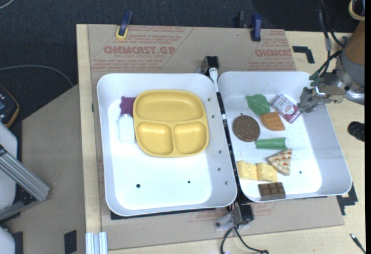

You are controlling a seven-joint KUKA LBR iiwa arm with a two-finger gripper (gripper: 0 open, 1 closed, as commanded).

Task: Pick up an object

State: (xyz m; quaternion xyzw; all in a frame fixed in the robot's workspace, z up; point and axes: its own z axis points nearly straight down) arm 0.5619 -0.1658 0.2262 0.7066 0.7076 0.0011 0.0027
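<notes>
The right bin (333, 148) holds several toy foods: a green leafy piece (258, 103), a red and white packet (286, 107), an orange piece (273, 122), a brown round cookie (246, 128), a green pod (271, 143), a pizza slice (281, 161), yellow cheese (257, 171) and a chocolate bar (271, 190). My gripper (306, 100) hangs over the bin's upper right, just right of the packet. Nothing is visibly held in it.
The left bin (162, 183) carries a yellow divided plate (171, 122), with a purple item (127, 105) and a white bottle (126, 129) at its left side. A black clip (211, 65) sits where the bins meet at the back.
</notes>
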